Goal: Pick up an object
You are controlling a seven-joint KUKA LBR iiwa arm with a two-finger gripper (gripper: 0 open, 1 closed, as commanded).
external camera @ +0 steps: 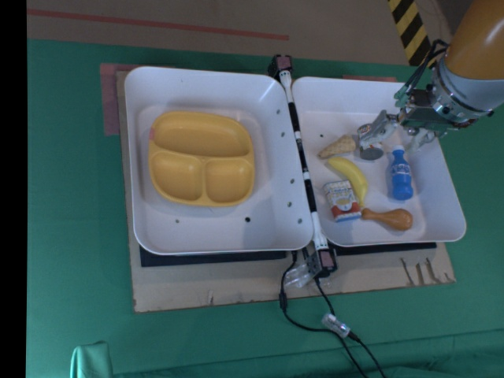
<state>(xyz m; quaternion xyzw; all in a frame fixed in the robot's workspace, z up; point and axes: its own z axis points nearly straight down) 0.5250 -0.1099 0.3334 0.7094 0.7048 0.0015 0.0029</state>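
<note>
Over on the left, the left bin [157, 235] holds a yellow divided plate [201, 157], three compartments and nothing for the arm to bother with. Past the hinge strip, the right bin [441, 211] carries all the candidates: a pale croissant-like pastry [338, 146] at about ten o'clock in the bin, a banana [351, 177] curving just below it, a small printed carton [342, 200] touching the banana's lower end at roughly seven o'clock, a toy drumstick [389, 218] lying along six o'clock, and a blue bottle [401, 175] lying near the centre, cap towards twelve. The gripper [376, 135] hangs over the upper middle of that bin, just beside the pastry's right end and above the banana's top, with something small and grey under it that I can't make out. Whether its claw stands apart or together I cannot tell from here; the metalwork blurs into one cluster. It holds nothing that I can see. To my eye the pastry is the nearest target, at the claw's nine o'clock, but it lies close to the banana, so the approach wants to come straight down with the fingers straddling the pastry's narrow width, not its length, and clear of the banana's tip. The bottle, standing apart from its neighbours, looks the safer grab.
</note>
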